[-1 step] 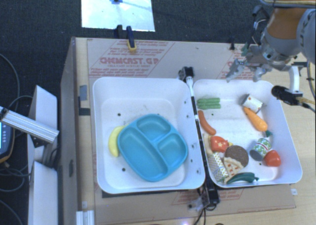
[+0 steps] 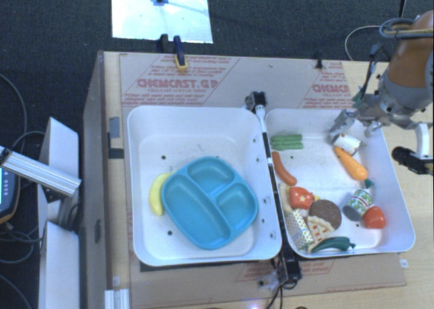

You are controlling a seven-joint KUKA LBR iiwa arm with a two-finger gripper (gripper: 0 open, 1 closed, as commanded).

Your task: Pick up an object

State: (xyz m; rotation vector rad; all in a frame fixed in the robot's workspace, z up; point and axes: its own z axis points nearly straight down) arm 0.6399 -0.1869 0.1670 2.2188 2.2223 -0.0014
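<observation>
The right bin [image 2: 400, 233] holds several toy foods. Among them are an orange carrot [image 2: 351, 162], a small white piece [image 2: 348, 143], green beans [image 2: 287, 141], a red sausage [image 2: 283, 168], a brown cookie [image 2: 325, 213], a small can [image 2: 358, 201] and a red tomato [image 2: 374, 217]. My gripper [image 2: 354, 127] hangs over the bin's far right corner, just above the white piece and the carrot's upper end. Its fingers [image 2: 338, 125] are spread open, and I see nothing between them.
The left bin [image 2: 146, 165] holds a blue divided plate [image 2: 210, 201] with a yellow banana [image 2: 158, 194] at its left side. A black-and-white divider [image 2: 266, 158] runs between the bins. A green pepper [image 2: 332, 244] and a pizza slice [image 2: 321, 229] lie near the right bin's front wall.
</observation>
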